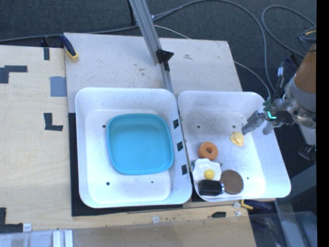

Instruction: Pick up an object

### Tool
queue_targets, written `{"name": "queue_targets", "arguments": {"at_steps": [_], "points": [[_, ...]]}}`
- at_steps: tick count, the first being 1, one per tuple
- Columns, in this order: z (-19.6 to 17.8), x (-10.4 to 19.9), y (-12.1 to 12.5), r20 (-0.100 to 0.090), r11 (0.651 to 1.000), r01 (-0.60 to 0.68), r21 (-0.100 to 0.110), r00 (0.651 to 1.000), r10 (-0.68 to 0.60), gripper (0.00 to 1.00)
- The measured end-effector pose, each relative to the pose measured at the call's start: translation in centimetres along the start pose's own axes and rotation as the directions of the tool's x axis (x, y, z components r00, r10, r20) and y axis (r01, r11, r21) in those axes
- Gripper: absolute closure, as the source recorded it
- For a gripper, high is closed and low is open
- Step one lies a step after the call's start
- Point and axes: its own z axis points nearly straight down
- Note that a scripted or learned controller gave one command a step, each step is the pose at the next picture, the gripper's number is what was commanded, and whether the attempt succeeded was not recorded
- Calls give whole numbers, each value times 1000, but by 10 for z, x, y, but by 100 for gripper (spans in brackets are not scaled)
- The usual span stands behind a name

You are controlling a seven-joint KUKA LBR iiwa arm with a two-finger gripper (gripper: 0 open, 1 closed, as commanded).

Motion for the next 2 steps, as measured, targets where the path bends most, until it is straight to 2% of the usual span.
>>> {"name": "queue_targets", "arguments": {"at_steps": [1, 2], "points": [[0, 0, 0, 0, 1000, 0, 0, 1000, 0, 0], [43, 3, 1, -1, 1000, 0, 4, 1000, 0, 0]]}}
